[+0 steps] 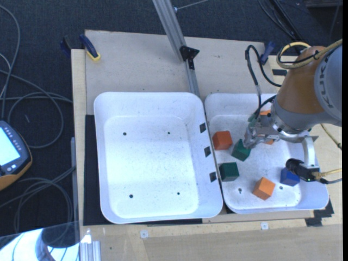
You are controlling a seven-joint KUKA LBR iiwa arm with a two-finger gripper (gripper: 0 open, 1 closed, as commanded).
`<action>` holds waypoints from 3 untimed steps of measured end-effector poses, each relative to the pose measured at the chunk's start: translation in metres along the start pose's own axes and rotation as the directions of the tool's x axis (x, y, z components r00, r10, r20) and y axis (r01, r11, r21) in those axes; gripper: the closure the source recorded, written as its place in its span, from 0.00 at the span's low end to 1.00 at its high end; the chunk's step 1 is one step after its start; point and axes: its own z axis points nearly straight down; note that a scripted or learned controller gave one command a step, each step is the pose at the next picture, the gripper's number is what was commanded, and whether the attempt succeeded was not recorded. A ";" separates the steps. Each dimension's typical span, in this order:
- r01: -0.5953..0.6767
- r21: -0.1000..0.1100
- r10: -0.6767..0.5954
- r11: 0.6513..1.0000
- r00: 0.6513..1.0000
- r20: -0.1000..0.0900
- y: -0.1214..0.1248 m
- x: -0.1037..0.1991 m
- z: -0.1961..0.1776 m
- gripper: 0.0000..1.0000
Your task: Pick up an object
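Observation:
My gripper hangs over the middle of the right bin, below the orange-banded wrist. A dark green block lies tilted right at the gripper's tip, touching it or just under it. An orange cube sits just left of that block. A second green cube rests nearer the front, close to the bin's left wall. Another orange cube lies at the front, and a blue block sits to its right. A small orange piece peeks out behind the wrist.
The left bin stands beside the right one, with a ridge and black clips between them. A slanted metal pole rises from the back of the bench. Cables trail along the arm.

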 end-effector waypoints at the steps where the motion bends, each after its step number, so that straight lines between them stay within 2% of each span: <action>1: 0.001 0.000 -0.001 1.000 1.000 0.001 0.006 0.002 -0.011 1.00; 2: 0.000 0.001 0.000 1.000 1.000 0.001 0.030 0.008 0.027 1.00; 3: 0.003 -0.002 -0.003 1.000 1.000 0.001 0.067 0.012 0.030 1.00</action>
